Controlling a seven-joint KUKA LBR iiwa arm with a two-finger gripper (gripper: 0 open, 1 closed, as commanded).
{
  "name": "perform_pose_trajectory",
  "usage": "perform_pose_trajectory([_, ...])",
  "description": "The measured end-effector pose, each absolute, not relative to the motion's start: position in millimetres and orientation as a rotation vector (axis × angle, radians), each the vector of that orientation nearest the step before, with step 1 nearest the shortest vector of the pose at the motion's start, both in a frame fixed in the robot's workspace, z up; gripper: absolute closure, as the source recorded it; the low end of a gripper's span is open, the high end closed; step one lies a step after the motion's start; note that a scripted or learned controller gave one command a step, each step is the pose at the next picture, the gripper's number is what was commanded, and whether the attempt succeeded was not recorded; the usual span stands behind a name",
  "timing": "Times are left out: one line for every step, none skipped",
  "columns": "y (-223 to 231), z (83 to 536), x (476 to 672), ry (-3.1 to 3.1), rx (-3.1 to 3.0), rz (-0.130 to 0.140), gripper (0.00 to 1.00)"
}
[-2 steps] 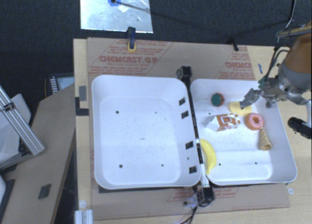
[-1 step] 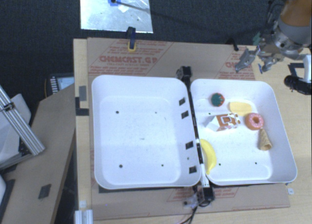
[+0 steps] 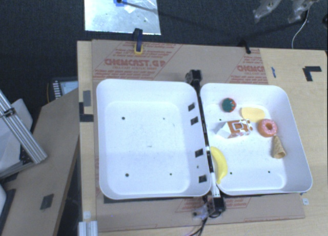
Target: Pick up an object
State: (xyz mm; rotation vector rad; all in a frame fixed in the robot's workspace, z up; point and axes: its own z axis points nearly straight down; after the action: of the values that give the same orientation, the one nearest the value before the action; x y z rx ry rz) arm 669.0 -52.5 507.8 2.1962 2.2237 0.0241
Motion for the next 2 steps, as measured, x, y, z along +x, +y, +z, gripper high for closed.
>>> perform_pose_trajectory([-57,508,669.0,2.228,2.205,0.005,1.0])
perform_pose_trajectory([-133,537,667.7,2.211,2.222,0.003,1.0])
